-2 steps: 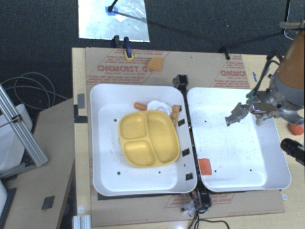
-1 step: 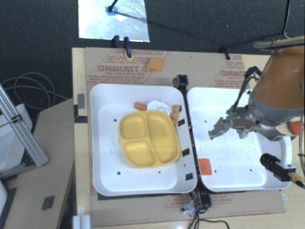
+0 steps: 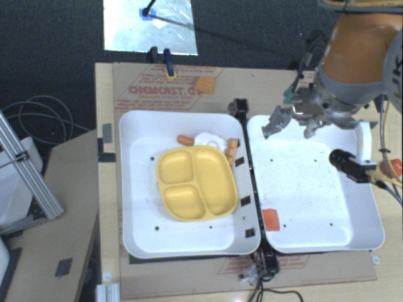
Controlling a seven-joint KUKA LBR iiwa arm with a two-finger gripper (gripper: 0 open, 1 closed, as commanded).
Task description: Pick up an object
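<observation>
The left bin (image 3: 135, 231) holds a yellow three-part plate (image 3: 196, 182). Behind the plate lie a small orange sausage-shaped piece (image 3: 185, 140), a white piece (image 3: 211, 141) and a tan block (image 3: 232, 150). A red-orange block (image 3: 270, 219) lies in the near-left corner of the right bin (image 3: 368, 234). My gripper (image 3: 291, 128) hangs over the far edge of the right bin. Its two fingers are spread apart, open, with nothing between them. It is well away from the red-orange block and to the right of the tan block.
A black cylinder (image 3: 345, 161) with cables juts over the right bin's right side, beneath the arm. Black clips (image 3: 239, 107) join the bins along the middle. On the cardboard behind lie an orange scrap (image 3: 204, 85) and a clamp (image 3: 169, 65). A shiny sheet (image 3: 151, 17) lies beyond.
</observation>
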